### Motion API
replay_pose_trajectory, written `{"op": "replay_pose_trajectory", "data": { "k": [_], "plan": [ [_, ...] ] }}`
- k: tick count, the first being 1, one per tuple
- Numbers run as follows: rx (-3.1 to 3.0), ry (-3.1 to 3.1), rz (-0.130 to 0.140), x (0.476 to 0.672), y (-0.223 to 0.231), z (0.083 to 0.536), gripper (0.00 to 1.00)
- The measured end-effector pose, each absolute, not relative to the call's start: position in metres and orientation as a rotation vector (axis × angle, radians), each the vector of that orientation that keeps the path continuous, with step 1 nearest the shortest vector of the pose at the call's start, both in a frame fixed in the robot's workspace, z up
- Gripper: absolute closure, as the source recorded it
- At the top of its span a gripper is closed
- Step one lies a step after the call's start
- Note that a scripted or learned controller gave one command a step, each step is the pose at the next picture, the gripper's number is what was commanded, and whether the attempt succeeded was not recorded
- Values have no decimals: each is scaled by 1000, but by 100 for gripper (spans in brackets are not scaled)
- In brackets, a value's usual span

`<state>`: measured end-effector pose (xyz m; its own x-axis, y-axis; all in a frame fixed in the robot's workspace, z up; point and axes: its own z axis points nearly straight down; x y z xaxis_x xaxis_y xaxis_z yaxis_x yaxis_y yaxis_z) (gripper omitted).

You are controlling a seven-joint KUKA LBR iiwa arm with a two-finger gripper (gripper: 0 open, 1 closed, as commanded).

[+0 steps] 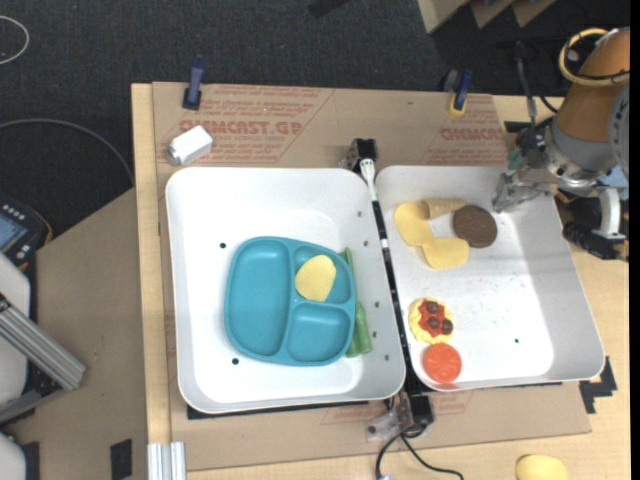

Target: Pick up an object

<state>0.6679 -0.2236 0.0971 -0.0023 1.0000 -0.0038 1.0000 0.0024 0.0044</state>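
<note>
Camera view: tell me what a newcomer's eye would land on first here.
The blue divided plate in the left bin stands out most, with a yellow piece in its upper right compartment and a green item along its right edge. In the right bin, a brown disc sits at the top beside yellow pieces, and a red disc lies at the lower left. The gripper hangs over that bin's upper right corner.

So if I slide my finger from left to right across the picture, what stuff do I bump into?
Small white block on the cardboard → blue divided plastic tray → yellow oval piece in the tray → green strip beside the tray → round brown cookie-like disc → the arm's grey gripper.
</note>
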Motion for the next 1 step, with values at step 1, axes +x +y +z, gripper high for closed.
{"op": "replay_pose_trajectory", "data": {
  "k": [1],
  "plan": [
    [2220,2224,-3,666,-224,85,100]
  ]
}}
